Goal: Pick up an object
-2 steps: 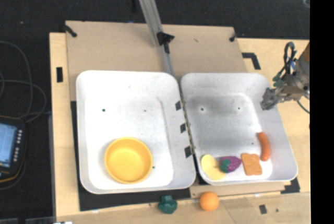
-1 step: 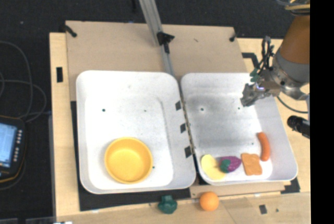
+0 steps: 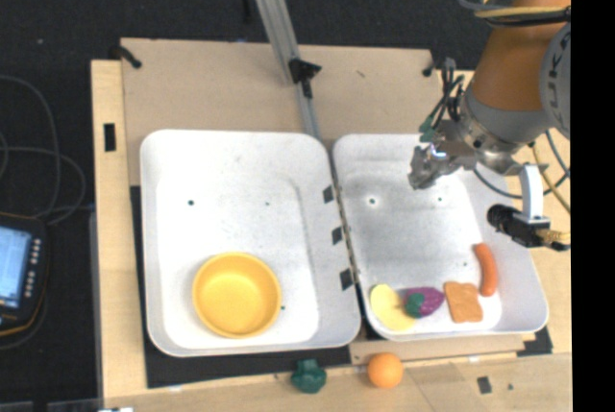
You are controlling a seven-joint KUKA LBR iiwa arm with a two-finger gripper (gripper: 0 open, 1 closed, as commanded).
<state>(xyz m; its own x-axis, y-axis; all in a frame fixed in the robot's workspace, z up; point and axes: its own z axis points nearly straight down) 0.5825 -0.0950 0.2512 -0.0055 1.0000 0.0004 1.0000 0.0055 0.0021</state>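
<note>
Bins sit side by side on the counter [image 3: 192,74]. The right bin [image 3: 404,218] is the landmark here. The gripper [image 3: 423,172] hangs over the far part of the right bin, and I cannot tell if it is wide or narrow. Nothing shows in its grip. Along the near edge of the right bin lie a pale yellow piece [image 3: 387,306], a purple and green toy [image 3: 421,302], an orange block [image 3: 464,302] and a red sausage [image 3: 487,268]. The left bin [image 3: 231,189], touching the right bin, holds a yellow bowl [image 3: 236,294]. Just outside the near edge of the right bin sit an orange ball [image 3: 384,370] and a small green thing [image 3: 308,376].
</note>
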